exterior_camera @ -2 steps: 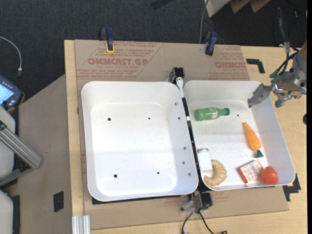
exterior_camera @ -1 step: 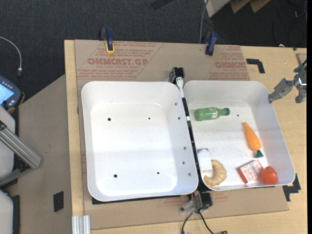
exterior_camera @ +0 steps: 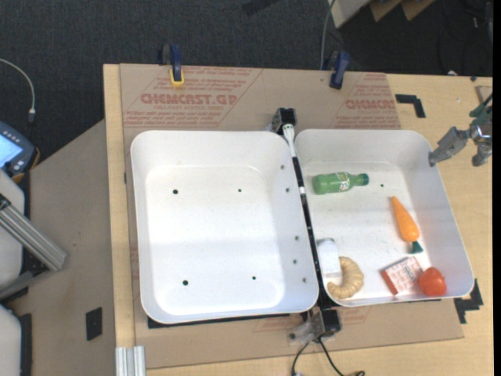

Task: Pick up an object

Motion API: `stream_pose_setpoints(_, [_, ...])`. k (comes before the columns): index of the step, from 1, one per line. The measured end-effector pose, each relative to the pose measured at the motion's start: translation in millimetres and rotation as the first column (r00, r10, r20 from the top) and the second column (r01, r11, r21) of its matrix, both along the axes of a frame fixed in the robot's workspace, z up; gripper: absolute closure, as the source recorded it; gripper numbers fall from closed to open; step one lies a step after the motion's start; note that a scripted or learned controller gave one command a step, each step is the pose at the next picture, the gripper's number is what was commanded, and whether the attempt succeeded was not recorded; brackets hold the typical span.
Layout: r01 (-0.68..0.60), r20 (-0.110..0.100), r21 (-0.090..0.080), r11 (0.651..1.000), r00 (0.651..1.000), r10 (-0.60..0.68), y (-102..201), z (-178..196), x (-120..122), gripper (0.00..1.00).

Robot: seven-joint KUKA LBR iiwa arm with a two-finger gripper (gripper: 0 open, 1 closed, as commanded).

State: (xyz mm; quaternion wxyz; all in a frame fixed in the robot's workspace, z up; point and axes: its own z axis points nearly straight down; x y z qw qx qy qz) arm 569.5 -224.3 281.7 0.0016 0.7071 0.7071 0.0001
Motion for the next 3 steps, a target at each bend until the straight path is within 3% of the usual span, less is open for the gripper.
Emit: stream_pose_setpoints(3, [0.0, 0.0, 0.0, 1.0, 1.0, 0.0, 0.0, 0.0, 0.0, 0.0])
